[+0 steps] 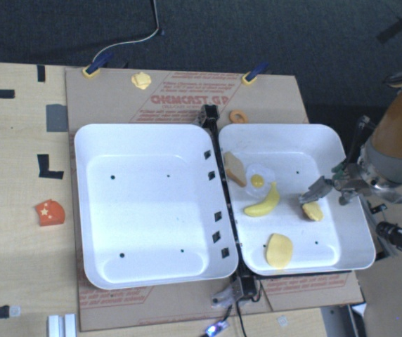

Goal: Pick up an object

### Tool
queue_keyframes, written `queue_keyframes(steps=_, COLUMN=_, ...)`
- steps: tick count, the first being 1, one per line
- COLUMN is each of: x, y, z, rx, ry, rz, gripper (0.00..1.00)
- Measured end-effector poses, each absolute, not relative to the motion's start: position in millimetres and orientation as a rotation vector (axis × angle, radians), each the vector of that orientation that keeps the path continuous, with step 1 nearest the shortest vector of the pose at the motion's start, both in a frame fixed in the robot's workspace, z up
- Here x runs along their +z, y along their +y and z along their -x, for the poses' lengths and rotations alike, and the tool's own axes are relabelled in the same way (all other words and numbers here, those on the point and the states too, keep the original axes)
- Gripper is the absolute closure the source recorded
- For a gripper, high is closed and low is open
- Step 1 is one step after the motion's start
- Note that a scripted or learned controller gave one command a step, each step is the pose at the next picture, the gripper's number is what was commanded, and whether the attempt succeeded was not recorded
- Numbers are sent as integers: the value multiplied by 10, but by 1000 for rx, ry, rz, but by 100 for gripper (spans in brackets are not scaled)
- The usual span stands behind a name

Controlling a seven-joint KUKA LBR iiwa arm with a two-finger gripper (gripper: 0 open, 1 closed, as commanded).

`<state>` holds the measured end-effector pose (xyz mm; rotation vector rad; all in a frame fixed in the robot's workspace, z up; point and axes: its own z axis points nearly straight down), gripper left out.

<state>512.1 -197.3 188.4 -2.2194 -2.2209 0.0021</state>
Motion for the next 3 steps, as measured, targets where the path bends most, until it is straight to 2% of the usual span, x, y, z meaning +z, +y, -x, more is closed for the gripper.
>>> queue_keyframes(steps=1, x=989, y=-2177, z=-5861, rx=4, ry=-2225, rz=2217, gripper=0)
queue_keyframes(steps=2, x=835, y=-1660, z=-6421, rx=-4, ry=-2230, rz=2214, gripper=0)
queue_keyframes(steps=3, x=843, y=-1091, z=-6696, rx=-4, ry=-2228, rz=2213, gripper=0)
